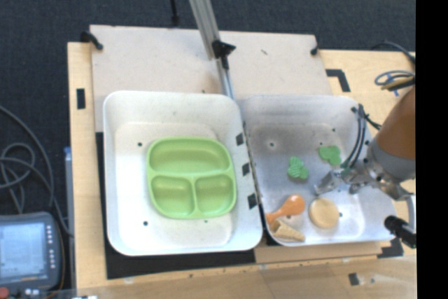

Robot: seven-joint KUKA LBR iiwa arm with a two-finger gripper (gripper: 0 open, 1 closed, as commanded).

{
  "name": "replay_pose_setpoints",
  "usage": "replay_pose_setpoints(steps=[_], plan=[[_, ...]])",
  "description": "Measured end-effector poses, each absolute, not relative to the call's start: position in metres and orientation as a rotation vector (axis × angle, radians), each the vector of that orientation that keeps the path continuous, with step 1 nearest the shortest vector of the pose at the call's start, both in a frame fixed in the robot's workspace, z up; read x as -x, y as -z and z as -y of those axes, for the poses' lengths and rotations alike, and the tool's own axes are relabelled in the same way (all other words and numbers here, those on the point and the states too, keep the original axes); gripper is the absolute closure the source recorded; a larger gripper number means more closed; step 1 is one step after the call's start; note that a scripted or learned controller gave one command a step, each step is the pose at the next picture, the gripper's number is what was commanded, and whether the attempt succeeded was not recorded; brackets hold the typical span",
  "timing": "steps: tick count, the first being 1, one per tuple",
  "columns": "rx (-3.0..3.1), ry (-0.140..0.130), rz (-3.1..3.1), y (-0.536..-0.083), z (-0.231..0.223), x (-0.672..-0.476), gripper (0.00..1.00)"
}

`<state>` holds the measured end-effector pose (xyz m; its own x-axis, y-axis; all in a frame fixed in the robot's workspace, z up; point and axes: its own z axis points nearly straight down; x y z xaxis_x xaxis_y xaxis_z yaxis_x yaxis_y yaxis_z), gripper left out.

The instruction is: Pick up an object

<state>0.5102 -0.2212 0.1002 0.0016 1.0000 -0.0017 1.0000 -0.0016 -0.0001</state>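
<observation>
The gripper hangs low inside the right bin, reaching in from the bin's far side, and whether it is released or clenched cannot be told from this slant; nothing visibly sits in its grasp. The likely targets lie close around it: a small green piece just above it, a second green toy a little to its left, a round tan disc just below, and an orange spoon-like toy beside a cone-shaped piece further down-left. They are loosely scattered, probably so that any one can be taken. The left bin holds a green divided plate, well away from the gripper. No pick looks complete yet.
</observation>
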Motion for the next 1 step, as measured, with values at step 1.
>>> replay_pose_setpoints(steps=[1], plan=[[-2.225, -0.003, -2.209, -0.1124, 0.2228, -0.5115, 1.00]])
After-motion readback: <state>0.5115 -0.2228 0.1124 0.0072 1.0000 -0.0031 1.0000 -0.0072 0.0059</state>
